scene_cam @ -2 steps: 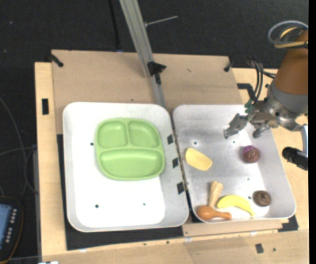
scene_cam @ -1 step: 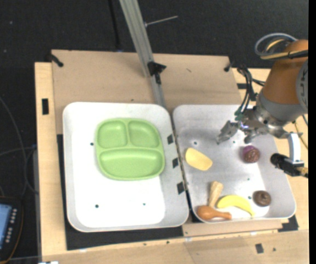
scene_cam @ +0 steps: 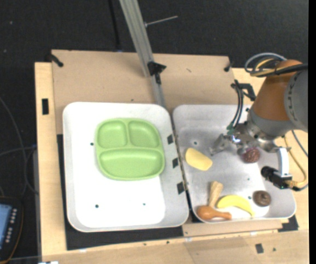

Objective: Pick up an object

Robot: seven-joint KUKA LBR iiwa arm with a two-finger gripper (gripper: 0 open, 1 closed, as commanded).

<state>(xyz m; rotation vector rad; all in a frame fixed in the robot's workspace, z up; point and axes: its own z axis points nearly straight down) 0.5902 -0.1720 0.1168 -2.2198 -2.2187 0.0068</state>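
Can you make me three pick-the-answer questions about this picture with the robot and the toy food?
1. Where is the green plate? A left bin B right bin C on the floor
2. What colour is the banana? A blue B yellow C black
3. How does the robot's pincer stand? A outside the bins B above the right bin C on the green plate

Answers: 1 A, it lies in the left bin. 2 B, it is yellow. 3 B, it hangs over the right bin, near the yellow lump.
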